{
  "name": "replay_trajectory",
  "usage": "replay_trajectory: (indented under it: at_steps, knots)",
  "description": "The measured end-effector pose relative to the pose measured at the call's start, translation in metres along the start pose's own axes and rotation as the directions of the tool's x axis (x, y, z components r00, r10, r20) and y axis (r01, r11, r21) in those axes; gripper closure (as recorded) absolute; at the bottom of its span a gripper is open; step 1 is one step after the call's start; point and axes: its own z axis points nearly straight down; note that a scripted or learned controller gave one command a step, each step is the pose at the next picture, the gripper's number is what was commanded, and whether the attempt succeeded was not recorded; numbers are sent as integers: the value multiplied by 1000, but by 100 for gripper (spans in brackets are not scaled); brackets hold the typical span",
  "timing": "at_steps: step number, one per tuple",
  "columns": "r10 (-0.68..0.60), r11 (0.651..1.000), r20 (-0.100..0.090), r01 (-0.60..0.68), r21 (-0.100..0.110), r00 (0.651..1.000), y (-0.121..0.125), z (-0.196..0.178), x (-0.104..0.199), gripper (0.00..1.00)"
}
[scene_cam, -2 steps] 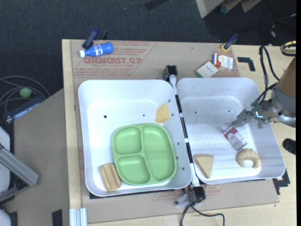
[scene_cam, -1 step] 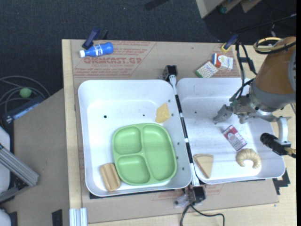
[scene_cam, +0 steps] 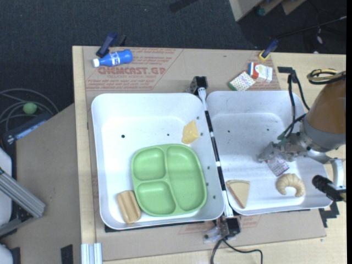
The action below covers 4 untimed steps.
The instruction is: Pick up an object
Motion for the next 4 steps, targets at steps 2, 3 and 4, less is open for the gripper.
replay_trajectory:
  at_steps: [2,3,4]
  knots:
    - [-4,1000,0,4,-4,1000,19,-1,2,0]
    - [-3,1000,1,3,-6,1000,19,-11,2,100]
    - [-4,1000,0,4,-8,1000,47,-2,82,100]
